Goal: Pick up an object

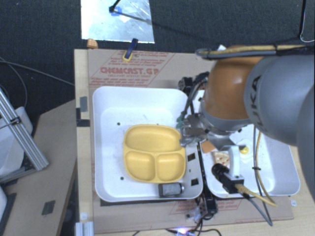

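Observation:
A yellow divided plate point(153, 153) lies in the middle of the left white bin point(110, 112). Below it, near that bin's front wall, rests a small grey and black block point(171, 189). My gripper point(189, 133) hangs over the divider between the two bins, right at the plate's right rim, with the grey and orange arm covering most of it. In the right bin point(283, 178) a small brown piece point(208, 146), a speckled tan piece point(221, 157) and a small white and yellow thing point(244, 151) peek out from under the wrist.
The bins sit on a cardboard sheet point(133, 70) with red print. A blue and yellow item point(130, 49) lies at its far edge, beside a shiny foil sheet point(118, 14). Cables run between the bins at the front. The arm covers most of the right bin.

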Controlling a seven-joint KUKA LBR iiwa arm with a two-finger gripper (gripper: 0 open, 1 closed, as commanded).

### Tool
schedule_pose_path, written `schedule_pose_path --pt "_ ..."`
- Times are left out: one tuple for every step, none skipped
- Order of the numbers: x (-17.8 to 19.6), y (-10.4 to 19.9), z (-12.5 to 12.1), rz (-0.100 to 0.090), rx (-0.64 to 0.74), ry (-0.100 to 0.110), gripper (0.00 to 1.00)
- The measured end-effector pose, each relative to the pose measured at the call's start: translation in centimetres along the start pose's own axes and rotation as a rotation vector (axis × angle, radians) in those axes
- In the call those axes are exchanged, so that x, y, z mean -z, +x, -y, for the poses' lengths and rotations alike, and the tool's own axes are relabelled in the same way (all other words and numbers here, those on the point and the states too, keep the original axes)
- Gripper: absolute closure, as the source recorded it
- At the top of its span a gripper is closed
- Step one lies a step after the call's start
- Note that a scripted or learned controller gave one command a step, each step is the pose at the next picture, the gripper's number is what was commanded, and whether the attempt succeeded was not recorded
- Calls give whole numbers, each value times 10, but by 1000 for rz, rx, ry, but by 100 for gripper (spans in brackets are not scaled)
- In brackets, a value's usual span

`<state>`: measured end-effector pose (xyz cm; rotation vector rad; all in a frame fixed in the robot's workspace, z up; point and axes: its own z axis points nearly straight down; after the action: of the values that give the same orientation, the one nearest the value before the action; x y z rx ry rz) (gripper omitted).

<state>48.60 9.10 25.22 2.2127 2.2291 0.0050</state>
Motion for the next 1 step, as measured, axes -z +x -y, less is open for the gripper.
schedule_pose_path --pt "10 75 -83 -1 3 -7 100"
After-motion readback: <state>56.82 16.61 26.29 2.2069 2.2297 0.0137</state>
